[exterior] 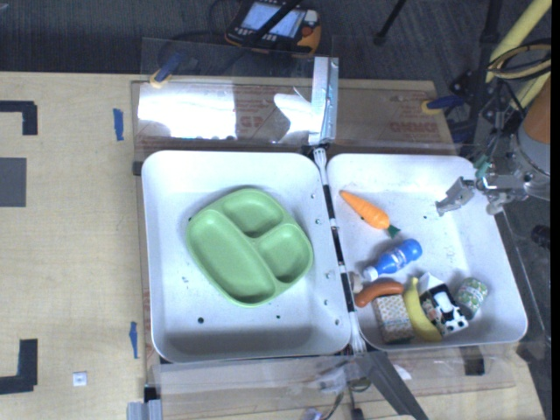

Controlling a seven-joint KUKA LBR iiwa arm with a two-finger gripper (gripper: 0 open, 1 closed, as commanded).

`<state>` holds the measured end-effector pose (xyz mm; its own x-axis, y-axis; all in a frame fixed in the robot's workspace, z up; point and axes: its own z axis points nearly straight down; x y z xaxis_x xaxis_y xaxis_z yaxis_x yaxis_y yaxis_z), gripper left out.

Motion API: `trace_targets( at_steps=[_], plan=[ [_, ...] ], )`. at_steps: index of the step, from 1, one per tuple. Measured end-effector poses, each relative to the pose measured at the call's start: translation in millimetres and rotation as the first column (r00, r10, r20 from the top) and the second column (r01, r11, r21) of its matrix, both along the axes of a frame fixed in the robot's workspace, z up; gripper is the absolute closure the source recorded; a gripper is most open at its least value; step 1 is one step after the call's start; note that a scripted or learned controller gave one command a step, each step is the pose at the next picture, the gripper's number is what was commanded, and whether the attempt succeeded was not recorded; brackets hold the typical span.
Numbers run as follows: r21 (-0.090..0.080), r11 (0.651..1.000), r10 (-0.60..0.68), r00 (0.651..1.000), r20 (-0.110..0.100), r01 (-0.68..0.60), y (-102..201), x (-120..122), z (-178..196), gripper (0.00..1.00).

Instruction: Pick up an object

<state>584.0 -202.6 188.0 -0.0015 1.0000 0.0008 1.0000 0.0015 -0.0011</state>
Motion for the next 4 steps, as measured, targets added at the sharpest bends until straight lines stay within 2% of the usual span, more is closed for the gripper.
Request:
trace_targets(
  at_steps=[1,2,3,4],
  plan=[
    [0.000,0.999,0.043,0.999,-0.001,-0.043,-16,-36,32,0.00],
    [0.000,0.995,0.100,0.995,0.001,-0.100,46,-7,-58,0.00],
    [0.001,0.911,0.413,0.911,0.000,-0.413,109,2,-72,0.00],
    [-0.004,0.806,0.592,0.806,0.005,-0.592,86,42,-102,0.00]
  ],
)
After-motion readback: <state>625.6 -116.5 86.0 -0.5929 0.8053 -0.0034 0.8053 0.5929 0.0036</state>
